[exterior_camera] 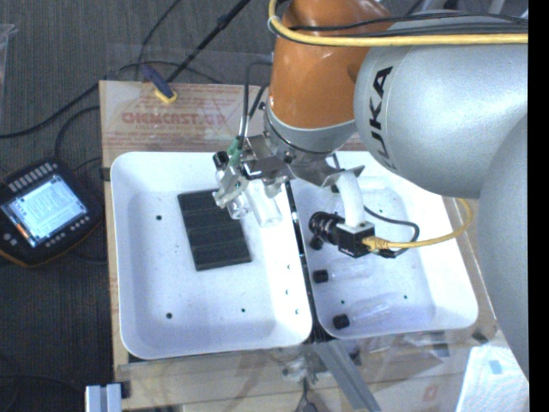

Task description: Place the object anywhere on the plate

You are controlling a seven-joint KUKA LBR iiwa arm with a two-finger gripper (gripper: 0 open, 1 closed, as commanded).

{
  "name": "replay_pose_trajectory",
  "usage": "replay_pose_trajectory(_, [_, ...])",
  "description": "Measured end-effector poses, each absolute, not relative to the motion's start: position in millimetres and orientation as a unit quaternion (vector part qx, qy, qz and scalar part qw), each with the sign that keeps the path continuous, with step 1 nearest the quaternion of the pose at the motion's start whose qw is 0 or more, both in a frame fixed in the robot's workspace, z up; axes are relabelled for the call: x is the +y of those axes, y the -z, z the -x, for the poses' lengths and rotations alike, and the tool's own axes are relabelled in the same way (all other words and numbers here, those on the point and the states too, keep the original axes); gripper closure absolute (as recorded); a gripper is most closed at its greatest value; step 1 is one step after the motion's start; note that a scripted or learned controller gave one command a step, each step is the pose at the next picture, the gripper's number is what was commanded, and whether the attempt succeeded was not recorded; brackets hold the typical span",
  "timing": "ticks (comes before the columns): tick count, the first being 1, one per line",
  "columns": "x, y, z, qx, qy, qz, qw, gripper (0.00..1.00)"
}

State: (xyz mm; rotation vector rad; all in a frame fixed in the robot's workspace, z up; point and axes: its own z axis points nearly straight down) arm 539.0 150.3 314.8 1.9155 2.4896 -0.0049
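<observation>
1. Two shallow white bins sit side by side on the counter (116,372); the left bin (137,316) and the right bin (446,312) touch along their shared inner walls.
2. In the left bin lies a dark ribbed slab (213,229), flat on the floor, slightly turned, toward the upper middle of the bin.
3. The hand (243,197) hangs over the left bin's upper right part, just beside the slab's top right corner. Whether it is spread or pressed together cannot be told, nor whether anything is between its tips.
4. In the right bin a clear plastic piece (376,308) lies near the front.
5. A black camera unit (341,233) with a yellow cable (433,237) hangs from the arm (446,93) above the right bin.
6. A handheld control pad (41,209) with a lit screen lies on the floor at left.
</observation>
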Motion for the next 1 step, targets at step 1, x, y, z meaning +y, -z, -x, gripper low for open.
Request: replay_pose_trajectory(1, [206.5,-311.5,-507.2,0.838,0.0016,-0.545,0.000,1.00])
